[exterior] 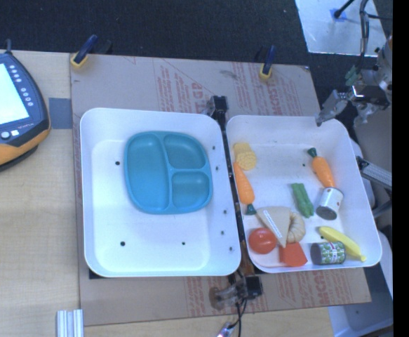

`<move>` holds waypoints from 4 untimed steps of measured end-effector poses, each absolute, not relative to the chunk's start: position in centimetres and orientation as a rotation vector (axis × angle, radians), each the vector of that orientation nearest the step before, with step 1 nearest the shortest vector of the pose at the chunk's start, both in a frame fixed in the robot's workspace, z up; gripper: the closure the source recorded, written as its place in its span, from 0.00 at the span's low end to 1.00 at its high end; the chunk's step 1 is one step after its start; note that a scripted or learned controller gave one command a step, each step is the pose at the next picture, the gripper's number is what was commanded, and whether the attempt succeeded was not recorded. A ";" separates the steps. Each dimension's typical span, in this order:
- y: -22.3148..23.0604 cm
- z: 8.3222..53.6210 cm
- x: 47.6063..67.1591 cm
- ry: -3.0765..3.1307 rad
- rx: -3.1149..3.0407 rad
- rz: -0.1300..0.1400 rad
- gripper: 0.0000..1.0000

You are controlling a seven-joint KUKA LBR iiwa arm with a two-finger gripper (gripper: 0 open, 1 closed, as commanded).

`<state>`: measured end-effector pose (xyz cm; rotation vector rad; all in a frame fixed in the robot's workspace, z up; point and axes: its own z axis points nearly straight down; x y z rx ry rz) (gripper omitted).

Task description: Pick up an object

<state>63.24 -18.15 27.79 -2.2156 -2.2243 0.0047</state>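
Note:
The right bin [281,137] holds several toy foods. Among them are a carrot [321,168] with a green top, a second carrot [243,182] by the left wall, a yellow corn piece [245,156], a green pod [302,199], a silver can [328,202], a banana [341,241], a dark can [327,253], a tomato [262,241], a red block [293,254] and a pale wedge [278,222]. My gripper [346,100] hangs just past the bin's far right corner, above the bench and apart from every object.
The left bin [102,209] bears a blue divided plate [168,172]. A tablet in an orange case [8,111] lies at the far left. Clamps [83,51] [266,62] hold the cardboard's far edge. A black bracket [219,107] sits between the bins.

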 end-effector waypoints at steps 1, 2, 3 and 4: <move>-20.5 16.8 57.8 -2.224 -2.213 0.007 0.00; -21.2 9.1 51.4 -2.224 -2.213 0.006 0.00; -21.3 10.2 51.4 -2.229 -2.209 0.008 1.00; -15.5 19.5 53.0 -2.226 -2.215 0.001 1.00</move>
